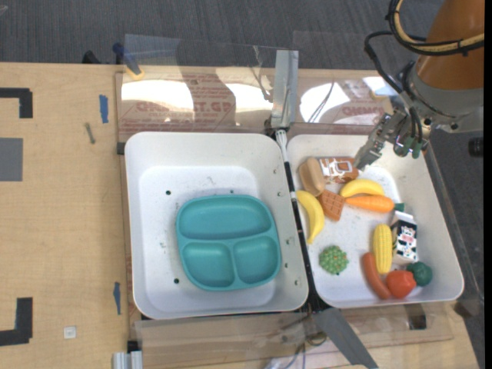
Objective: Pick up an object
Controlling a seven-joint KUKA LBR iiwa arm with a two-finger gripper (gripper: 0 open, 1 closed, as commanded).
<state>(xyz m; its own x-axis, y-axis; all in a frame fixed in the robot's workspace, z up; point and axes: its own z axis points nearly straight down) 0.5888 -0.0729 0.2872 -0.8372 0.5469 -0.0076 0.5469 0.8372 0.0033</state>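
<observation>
The right bin (438,206) holds several toy foods. A yellow banana (311,215) lies at its left wall, with a brown bun (310,175) and a small brown-and-white carton (337,167) behind it. A waffle piece (331,204), a smaller banana (361,187) and an orange carrot (372,203) sit mid-bin. Toward the front are a broccoli floret (333,260), a corn cob (381,247), a cow-print carton (404,238), a sausage (373,275) and a red tomato (400,283). My gripper (364,160) hangs over the bin's back part, just right of the small carton and above the smaller banana, with nothing seen in it.
The left bin (146,206) bears a teal divided plate (228,241). A grey upright post (285,91) stands behind the seam between the bins. A clear panel runs along the back. The arm's orange band (461,29) and black cables fill the upper right.
</observation>
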